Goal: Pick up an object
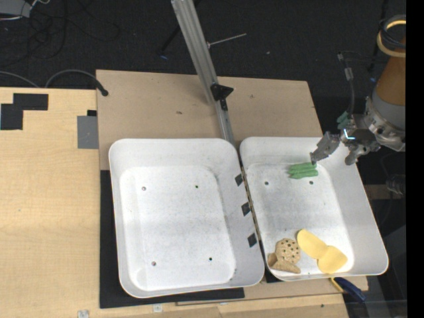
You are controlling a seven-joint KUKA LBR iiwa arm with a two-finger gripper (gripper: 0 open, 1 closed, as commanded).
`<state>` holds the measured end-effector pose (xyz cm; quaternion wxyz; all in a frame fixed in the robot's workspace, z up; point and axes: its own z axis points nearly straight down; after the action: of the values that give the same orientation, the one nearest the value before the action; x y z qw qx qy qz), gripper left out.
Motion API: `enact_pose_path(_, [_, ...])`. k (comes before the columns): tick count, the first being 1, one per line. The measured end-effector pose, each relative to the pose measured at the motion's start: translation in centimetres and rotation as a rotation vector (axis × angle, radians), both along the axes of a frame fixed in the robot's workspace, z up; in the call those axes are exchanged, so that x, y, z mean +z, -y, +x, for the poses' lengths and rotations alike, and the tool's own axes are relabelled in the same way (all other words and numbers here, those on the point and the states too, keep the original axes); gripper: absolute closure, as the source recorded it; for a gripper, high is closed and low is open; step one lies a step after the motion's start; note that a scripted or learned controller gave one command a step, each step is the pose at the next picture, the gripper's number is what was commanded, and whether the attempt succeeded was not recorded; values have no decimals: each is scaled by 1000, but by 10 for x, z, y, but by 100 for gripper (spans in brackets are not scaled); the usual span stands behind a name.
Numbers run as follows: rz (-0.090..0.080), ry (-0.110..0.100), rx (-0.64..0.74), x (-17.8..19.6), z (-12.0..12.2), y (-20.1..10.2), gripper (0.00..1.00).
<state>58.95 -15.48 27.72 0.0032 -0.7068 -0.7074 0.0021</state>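
at the near edge of the right bin (371, 230) lie a yellow object (320, 250) and, just to its left, a tan speckled cookie-like piece (286, 254), both close to the front rim. farther back in that bin a small green object (303, 171) rests flat on the white floor, while the left bin (126, 171) sits alongside, touching the right one at the divider. the gripper (338, 148) hangs over the right bin's far right corner, just beyond and to the right of the green object, its two fingers spread apart with nothing between them.
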Motion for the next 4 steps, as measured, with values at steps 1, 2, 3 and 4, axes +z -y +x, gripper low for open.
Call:
enact_pose_path(1, [-1,5,0,3,1,0,0])
enact_pose_path(2, [0,1,-1,-44,6,3,0])
enact_pose_path(3, [0,-1,-2,-95,4,12,0])
enact_pose_path(4, [0,1,-1,-140,7,7,0])
